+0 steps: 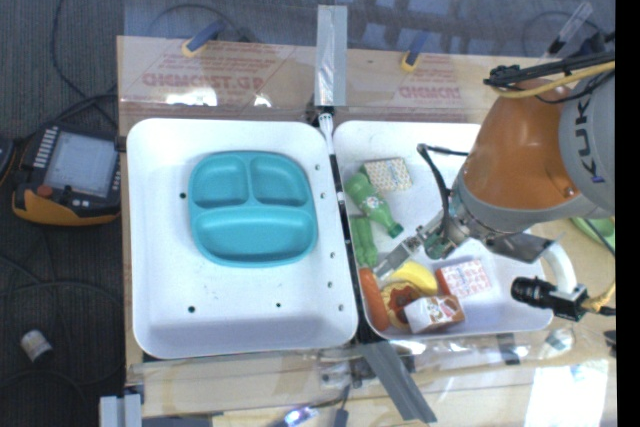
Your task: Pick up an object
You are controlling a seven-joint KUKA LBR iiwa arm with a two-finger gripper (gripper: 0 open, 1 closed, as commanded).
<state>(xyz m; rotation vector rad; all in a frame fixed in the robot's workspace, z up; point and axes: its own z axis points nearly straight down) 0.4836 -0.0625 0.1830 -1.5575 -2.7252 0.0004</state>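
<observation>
Read white letters "KU" on grey robot arm casing, cut off at frame edge. Noted faint reddish print on brown cardboard sheet behind bins, too blurred to make out.

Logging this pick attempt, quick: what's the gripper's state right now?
Gripper: low in the right bin above the yellow item; open or shut cannot be told, and nothing is visibly held.
</observation>
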